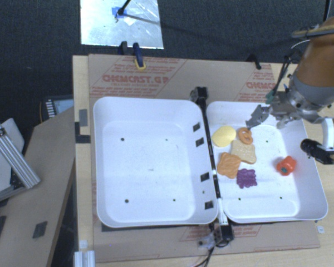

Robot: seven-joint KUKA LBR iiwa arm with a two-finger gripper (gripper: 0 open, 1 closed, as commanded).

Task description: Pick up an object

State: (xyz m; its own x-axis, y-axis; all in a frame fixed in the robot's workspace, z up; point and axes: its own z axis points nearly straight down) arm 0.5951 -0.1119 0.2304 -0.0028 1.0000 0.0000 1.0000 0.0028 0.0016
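- We see the bench first, with a brown cardboard sheet printed in red letters lying under both bins.
- The left bin is the bigger white shape before us, shallow, with small dark dots on its floor.
- The right bin sits just beside it, the two rims meeting along a line of black clips.
- The arm comes in from the right, its orange band above a grey wrist, and hangs over the far right corner of the right bin.
- A shiny silver sheet lies beyond the cardboard, on the dark floor.
- The gripper points down and to the left, its tip just above the small cluster of objects; we cannot tell how its tip is set, and we see nothing held in it.
- The objects to pick lie in the right bin, most of them near its left wall.
- The tan slice lies in the middle of the cluster, touching the orange piece below and to its left.
- The yellow piece lies nearest the dividing rim.
- The purple piece lies just below the tan slice.
- The red-orange object lies apart, toward the right wall.
- The small orange ring lies at the top of the tan slice, closest to the gripper's tip.
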